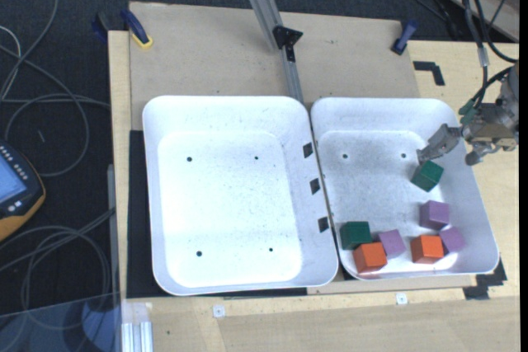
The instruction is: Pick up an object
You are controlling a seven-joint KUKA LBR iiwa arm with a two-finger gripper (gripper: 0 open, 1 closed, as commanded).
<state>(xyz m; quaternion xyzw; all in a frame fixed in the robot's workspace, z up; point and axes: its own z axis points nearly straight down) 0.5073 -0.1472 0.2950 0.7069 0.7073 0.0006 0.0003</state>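
On the wooden bench (214, 37), the gripper (456, 146) hangs spread open over the right bin (363, 115), one finger just above a green cube (427, 176), seemingly lined up to grab it.

arm (503, 115) cut off at right edge, hand (455, 146) grip unclear

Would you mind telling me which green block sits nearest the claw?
The green block right under the claw; the other green one lies at the bin's near-left corner.
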